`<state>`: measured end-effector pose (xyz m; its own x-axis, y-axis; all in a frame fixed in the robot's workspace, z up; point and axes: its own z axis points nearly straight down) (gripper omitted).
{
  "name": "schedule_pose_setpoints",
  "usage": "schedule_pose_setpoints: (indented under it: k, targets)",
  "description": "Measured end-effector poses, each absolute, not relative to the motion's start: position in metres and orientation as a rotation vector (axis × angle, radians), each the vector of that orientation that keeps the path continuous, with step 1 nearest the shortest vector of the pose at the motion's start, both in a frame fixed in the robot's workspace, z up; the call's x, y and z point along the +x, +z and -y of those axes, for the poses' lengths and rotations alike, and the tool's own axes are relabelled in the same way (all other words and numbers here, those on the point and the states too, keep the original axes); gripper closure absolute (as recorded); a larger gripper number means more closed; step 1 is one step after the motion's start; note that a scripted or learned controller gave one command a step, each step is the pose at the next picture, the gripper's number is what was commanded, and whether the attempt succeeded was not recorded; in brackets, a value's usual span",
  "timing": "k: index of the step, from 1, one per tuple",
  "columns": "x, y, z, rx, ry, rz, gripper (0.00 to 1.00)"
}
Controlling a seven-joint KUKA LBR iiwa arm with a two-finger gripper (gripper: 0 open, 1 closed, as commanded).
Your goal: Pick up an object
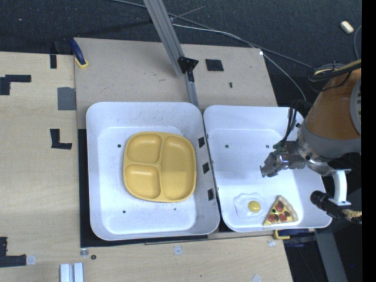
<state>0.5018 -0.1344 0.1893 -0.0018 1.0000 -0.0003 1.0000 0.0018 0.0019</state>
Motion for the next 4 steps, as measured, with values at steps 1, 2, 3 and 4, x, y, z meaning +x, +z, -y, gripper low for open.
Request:
schedule_pose_setpoints:
  k: [1,2,3,4]
  targets:
    - [0.502,0.214,0.134,2.22,0.001,-2.222,1.0]
    - [0.5,0.205,0.08,2.217,-0.002,-2.229,1.0]
    - [0.499,0.219,0.022,2.214,0.001,-2.231,1.0]
    - [0.496,0.23,-0.035,2.214,0.0,-2.231,1.0]
